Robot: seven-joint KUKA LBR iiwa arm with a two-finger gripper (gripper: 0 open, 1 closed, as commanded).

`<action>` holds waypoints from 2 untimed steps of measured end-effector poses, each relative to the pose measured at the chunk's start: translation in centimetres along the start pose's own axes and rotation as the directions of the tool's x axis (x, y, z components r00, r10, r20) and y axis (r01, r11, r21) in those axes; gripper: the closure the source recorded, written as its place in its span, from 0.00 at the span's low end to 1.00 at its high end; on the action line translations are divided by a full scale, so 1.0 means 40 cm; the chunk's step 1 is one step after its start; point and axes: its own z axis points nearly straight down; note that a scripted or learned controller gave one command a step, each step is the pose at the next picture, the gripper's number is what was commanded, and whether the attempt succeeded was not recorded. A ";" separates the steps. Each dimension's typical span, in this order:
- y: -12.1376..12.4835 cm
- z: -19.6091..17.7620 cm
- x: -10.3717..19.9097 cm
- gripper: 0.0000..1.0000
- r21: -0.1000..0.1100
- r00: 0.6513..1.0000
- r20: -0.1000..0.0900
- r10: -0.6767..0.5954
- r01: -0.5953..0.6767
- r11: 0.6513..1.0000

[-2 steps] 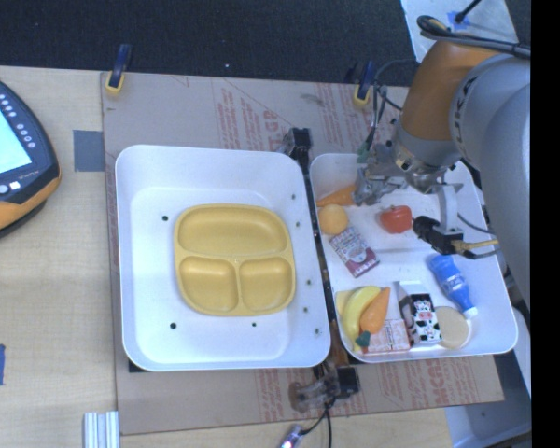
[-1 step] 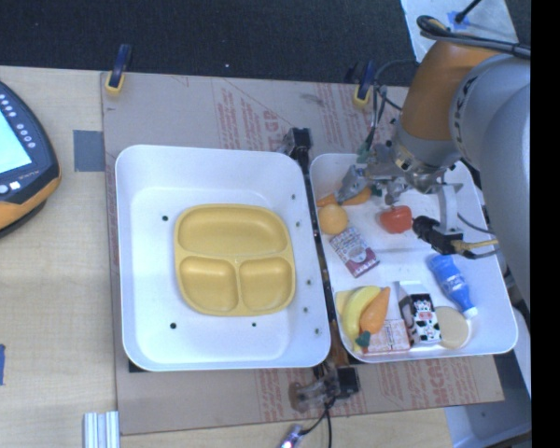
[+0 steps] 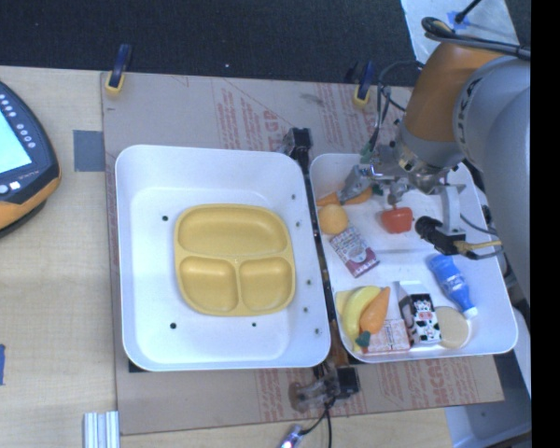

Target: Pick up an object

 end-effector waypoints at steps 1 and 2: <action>0.000 0.037 0.025 0.00 0.001 1.000 0.000 -0.002 0.002 1.000; 0.000 0.037 0.024 0.00 0.001 1.000 0.000 -0.002 0.002 1.000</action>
